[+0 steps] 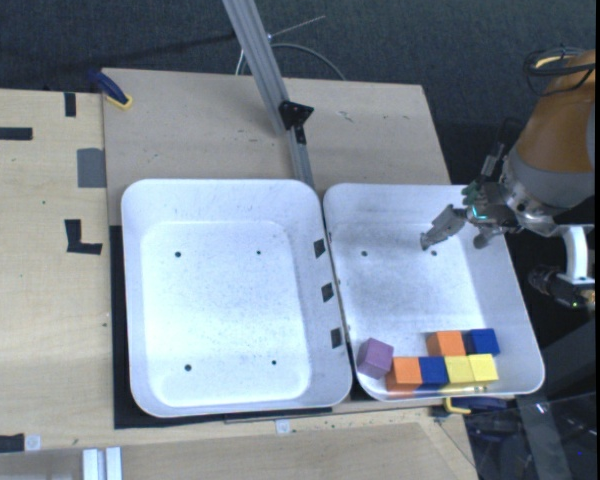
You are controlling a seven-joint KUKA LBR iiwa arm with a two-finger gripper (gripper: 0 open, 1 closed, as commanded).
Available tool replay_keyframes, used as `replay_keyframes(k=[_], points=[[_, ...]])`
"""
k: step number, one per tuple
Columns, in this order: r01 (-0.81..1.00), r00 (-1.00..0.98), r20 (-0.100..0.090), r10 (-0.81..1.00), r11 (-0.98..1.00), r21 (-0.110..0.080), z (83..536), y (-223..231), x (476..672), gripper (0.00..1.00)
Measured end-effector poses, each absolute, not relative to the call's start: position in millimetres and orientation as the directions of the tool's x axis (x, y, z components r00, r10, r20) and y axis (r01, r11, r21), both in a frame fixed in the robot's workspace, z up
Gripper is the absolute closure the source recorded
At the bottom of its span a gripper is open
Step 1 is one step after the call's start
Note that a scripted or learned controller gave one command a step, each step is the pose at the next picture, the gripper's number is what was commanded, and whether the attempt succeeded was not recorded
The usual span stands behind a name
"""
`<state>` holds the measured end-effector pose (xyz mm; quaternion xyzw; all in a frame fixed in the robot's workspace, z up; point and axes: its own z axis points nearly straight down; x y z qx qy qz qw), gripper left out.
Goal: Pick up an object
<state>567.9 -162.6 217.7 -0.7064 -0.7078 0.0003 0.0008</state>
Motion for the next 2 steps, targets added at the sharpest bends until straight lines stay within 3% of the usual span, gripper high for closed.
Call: replay_keyframes(k=[1,2], points=[[1.0,-0.003,0.002,1.0,0.003,-0.008,147,-130,575.0,0.0],[1.0,-0.003,0.002,1.0,0.003,-0.004,157,-89,543.8,0.0]])
